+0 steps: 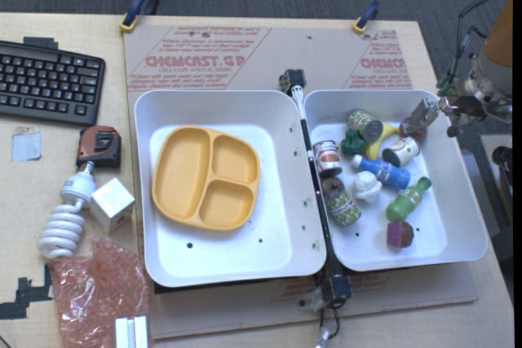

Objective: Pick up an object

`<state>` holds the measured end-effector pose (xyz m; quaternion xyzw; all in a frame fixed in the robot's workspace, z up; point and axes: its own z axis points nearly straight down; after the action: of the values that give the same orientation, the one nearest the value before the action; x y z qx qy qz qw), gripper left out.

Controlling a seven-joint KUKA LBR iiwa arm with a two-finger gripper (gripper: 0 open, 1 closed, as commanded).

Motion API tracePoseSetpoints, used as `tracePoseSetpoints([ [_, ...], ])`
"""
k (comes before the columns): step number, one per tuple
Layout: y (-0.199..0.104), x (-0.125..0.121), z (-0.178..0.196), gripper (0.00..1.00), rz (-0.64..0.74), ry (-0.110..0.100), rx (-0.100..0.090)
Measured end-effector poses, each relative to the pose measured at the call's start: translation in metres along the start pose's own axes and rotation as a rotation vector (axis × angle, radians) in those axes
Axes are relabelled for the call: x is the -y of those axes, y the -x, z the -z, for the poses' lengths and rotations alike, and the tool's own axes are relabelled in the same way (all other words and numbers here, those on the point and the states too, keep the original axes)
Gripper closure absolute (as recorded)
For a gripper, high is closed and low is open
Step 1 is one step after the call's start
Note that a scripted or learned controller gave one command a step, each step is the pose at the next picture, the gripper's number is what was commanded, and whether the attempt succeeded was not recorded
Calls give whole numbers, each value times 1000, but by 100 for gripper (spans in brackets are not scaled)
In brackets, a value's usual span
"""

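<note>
The right bin [465,200] holds several small objects: a green-and-tan can [363,125], a white cylinder [400,151], a blue bottle [385,172], a white lump [367,187], a green bottle [408,200], a purple block [400,234], a red-labelled can [326,155] and a green patterned can [344,209]. My gripper [419,120] hangs at the bin's upper right, just above and right of the white cylinder. It is open, with nothing between its fingers.
The left bin [163,248] contains a yellow divided plate [205,177]. Left of the bins lie a keyboard [49,81], a tape measure [99,147], a spiral bulb [69,212], a white cube [112,201] and pink bubble wrap [98,289].
</note>
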<state>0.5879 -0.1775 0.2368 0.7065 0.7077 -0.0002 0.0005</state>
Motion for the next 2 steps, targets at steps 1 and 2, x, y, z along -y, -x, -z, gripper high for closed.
tracePoseSetpoints([
  [1,7,-7,-120,0,-3,0,0],
  [2,-60,30,-144,0,-2,0,-1],
])
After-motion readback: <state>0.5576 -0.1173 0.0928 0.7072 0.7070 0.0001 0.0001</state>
